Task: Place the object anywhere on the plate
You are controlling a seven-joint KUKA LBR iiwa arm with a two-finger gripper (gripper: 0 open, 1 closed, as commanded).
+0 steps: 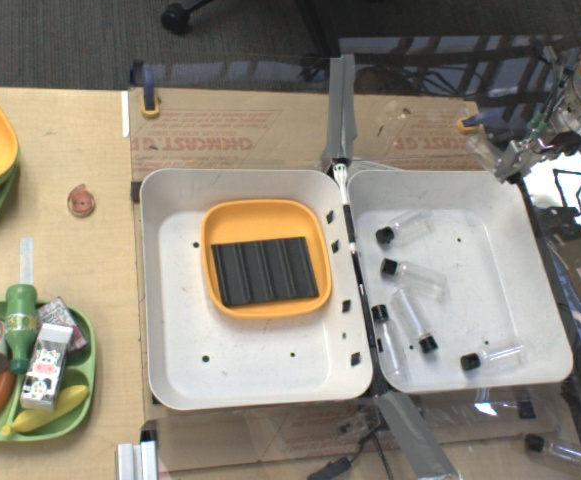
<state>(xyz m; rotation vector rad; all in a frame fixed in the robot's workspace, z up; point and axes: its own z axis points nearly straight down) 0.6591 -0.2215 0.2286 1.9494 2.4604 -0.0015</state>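
1. I see the pincer (530, 148) at the upper right, past the far right corner of the right bin (540, 268); it is too small and cluttered for me to tell how far open it is or whether it has hold of anything.
2. Down and to the left of the pincer, five clear tubes with black caps (415, 320) lie scattered on the right bin's floor, well apart from it.
3. Further left of the pincer, in the left bin (170, 288), I find the orange plate (265, 216) bearing a dark ribbed pad (266, 271).
4. No tube touches the plate.
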